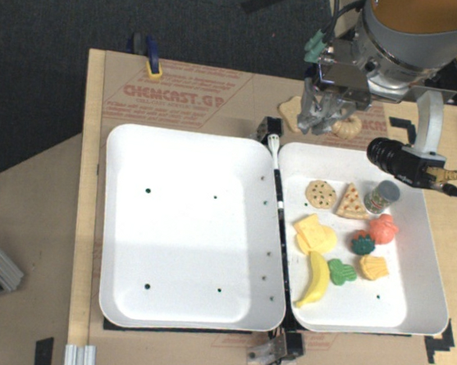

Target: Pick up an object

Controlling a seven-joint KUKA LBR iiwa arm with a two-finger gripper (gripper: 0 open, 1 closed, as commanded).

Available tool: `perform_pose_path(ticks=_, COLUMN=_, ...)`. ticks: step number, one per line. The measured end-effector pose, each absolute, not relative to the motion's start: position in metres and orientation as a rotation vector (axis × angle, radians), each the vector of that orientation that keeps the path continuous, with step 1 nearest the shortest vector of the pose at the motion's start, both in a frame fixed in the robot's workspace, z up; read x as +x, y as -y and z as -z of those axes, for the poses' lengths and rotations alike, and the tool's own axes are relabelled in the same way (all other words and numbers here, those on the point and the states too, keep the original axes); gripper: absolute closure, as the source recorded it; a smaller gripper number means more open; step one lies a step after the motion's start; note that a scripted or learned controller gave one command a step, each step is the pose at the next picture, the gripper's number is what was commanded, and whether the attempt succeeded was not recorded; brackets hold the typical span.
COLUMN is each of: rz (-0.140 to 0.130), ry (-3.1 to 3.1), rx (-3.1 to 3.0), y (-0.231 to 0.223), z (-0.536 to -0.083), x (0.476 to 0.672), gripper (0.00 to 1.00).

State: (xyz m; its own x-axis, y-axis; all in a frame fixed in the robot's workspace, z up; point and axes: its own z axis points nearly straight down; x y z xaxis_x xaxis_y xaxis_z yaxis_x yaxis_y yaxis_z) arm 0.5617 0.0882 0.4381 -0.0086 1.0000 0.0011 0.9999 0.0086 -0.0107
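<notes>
Camera view: gripper [325, 119] above right bin's [409, 324] far rim, grip state unclear, nothing visibly held. Approach step; next, descend onto cookie [320, 194] or banana [315, 281].

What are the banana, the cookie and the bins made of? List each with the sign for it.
Banana: likely moulded plastic, a toy; uniform yellow, smooth with a slight sheen.
Cookie: probably plastic or rubber; matt tan disc with regular dark dots.
Bins: seemingly thin formed plastic; smooth white, rounded corners, soft glare on the floor.
</notes>
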Motion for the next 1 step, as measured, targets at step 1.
perform_pose_path(ticks=1, rz=0.020, ry=2.234, rx=-2.217, y=-0.1399, z=-0.5413, x=0.5343, gripper=1.00)
